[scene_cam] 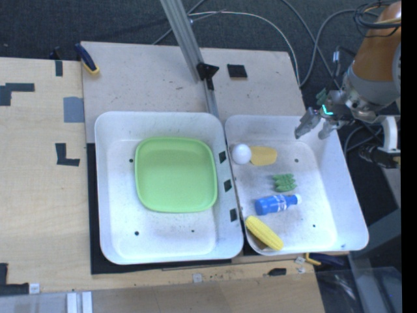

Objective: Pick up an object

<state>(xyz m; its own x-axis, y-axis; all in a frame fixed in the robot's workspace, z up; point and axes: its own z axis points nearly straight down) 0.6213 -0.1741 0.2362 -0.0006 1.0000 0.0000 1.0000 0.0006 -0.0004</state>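
Gripper (313,126) of mine hangs spread, grasping nothing; yellow piece (263,155) lies nearest, below-left, long axis crosswise to my reach.

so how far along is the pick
Nothing looks done yet: the white ball, blue bottle, corn cob and green piece all lie in the right bin. The pincer hangs open over the bin's upper right rim, holding nothing. Descent, grasp and lift remain.
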